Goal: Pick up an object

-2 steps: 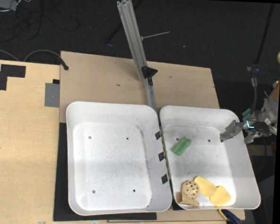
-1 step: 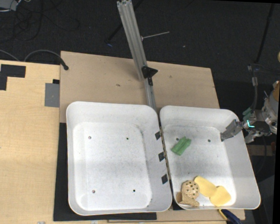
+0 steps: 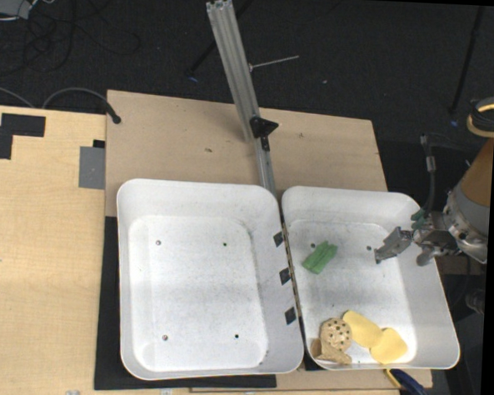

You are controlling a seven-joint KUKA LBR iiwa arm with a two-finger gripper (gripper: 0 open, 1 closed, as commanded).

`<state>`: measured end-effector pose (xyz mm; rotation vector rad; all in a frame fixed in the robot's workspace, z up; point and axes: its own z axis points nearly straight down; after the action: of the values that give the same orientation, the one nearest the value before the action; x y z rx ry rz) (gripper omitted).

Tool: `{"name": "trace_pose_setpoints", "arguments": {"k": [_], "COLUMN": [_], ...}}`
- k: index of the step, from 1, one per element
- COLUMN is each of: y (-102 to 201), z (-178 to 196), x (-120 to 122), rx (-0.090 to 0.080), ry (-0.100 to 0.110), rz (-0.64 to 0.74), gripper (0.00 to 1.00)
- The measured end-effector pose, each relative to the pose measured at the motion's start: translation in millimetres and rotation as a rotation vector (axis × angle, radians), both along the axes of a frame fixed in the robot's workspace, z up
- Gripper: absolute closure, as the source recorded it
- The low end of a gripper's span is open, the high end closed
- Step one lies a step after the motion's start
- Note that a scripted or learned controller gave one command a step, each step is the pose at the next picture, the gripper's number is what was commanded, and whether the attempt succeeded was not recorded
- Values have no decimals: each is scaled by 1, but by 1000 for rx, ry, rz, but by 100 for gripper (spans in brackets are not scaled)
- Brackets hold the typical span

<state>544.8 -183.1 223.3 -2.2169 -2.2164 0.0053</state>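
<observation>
Green block, small, oblong and flat-sided, lying in the right bin near the divider, long axis slanted from lower left to upper right. Lower down by the front rim, a yellow soft object touching a tan perforated piece. Gripper over the bin's right part, fingers spread, nothing between them, well apart from the block

A wooden bench bears two white bins side by side
</observation>
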Motion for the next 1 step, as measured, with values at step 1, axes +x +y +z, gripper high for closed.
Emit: {"name": "trace_pose_setpoints", "arguments": {"k": [1], "y": [-6], "z": [-57], "x": [6], "rx": [0], "ry": [1], "rz": [-1], "gripper": [0]}}
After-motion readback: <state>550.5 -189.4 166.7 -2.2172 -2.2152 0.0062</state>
